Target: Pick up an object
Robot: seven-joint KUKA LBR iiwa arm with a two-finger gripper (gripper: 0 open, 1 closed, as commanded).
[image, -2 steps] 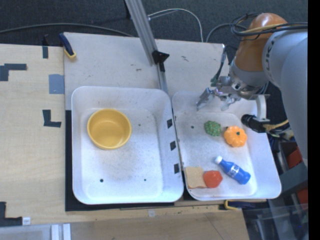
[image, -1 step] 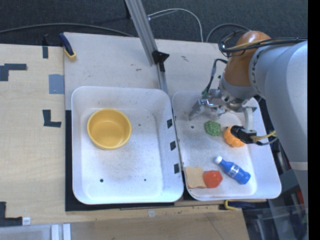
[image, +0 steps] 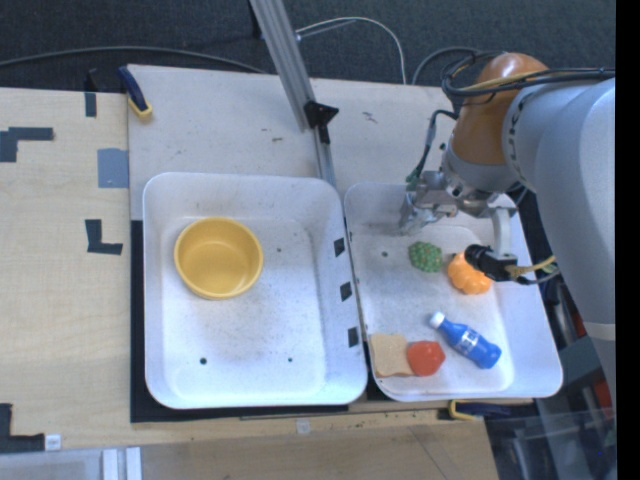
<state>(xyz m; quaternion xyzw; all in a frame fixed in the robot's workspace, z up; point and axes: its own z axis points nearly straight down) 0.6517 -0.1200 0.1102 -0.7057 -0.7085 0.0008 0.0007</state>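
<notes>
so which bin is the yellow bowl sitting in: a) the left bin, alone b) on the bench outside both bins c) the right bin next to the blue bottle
a, the yellow bowl sits in the left bin with nothing else in it, while the blue bottle lies in the right bin.

A bumpy green object (image: 425, 257) lies in the right bin just below the gripper's fingers (image: 411, 215). An orange object (image: 468, 274) sits just right of it, farther from the fingers. A blue bottle with a white cap (image: 466, 339) lies tilted well below them, with a red object (image: 425, 357) and a tan sponge (image: 389, 354) farthest.
</notes>
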